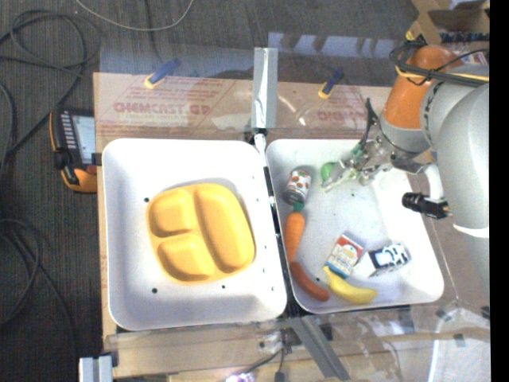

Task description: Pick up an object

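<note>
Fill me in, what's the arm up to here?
The KUKA arm's end effector is low over the back of the right bin, next to a green object. No grasp is visible yet. The can, carrot, sausage, banana, small carton and toy car lie untouched. The left bin holds a yellow divided tray.

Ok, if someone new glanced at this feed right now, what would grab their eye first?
Probably the big yellow divided tray lying alone in the left bin. Next, the arm's orange band at upper right, with the gripper low over the right bin's far end beside a small green item. Then the clutter there: a carrot, a banana and a small can.
</note>
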Motion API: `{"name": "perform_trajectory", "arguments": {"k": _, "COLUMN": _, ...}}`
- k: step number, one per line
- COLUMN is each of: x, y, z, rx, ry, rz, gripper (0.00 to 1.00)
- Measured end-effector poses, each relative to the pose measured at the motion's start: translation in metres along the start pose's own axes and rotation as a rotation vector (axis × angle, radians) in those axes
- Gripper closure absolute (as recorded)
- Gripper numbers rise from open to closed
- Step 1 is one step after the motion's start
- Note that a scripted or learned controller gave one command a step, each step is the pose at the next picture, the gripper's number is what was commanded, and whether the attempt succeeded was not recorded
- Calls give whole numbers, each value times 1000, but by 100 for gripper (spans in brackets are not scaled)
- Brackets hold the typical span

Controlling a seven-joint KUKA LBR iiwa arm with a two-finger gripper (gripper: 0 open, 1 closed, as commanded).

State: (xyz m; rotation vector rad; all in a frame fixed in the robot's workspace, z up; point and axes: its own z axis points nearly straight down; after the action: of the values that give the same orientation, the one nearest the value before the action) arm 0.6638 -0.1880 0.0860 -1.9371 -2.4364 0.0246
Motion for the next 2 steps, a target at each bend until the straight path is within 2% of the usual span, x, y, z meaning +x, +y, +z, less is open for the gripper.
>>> {"name": "perform_trajectory", "arguments": {"k": 2, "x": 0, "y": 0, "z": 0, "rx": 0, "ry": 0, "rz": 0, "gripper": 0}}
